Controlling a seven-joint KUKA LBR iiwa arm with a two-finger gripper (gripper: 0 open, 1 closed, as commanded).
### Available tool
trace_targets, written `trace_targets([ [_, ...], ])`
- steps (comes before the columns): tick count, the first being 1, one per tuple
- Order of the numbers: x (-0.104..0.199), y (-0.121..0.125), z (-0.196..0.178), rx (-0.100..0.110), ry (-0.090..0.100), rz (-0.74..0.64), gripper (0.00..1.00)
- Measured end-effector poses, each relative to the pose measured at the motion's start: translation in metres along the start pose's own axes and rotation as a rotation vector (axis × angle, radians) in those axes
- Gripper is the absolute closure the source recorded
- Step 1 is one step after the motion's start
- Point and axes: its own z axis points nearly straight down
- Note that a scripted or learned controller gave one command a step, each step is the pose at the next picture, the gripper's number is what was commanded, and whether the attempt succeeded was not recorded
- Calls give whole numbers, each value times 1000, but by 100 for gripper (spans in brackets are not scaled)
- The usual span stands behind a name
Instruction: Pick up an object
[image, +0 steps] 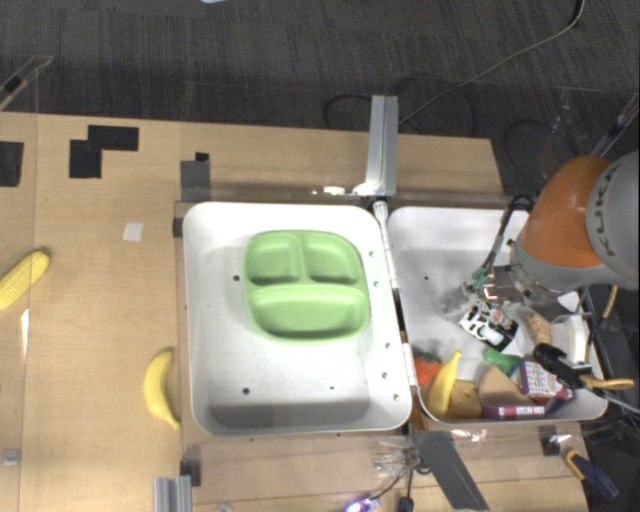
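The right bin (440, 240) holds a heap of small things along its front edge: a yellow banana (445, 380), an orange piece (427, 370), a green item (500, 358), a purple box (538, 380) and a brown piece (466, 400). My gripper (487, 305) reaches down from the grey and orange arm (565, 225) into the right half of this bin. It hangs just above the back of the heap, over a black-and-white item (482, 322). Nothing can be seen held in it.
The left bin (210, 300) carries a green divided plate (303, 283). On the wooden bench to the left lie a banana (160, 388) and a corn cob (22, 278). A metal post (382, 145) stands behind the two bins. Cables run at the far right.
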Motion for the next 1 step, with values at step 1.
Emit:
trace_targets([
  [1,-28,-29,-1,-6,-3,-96,0],
])
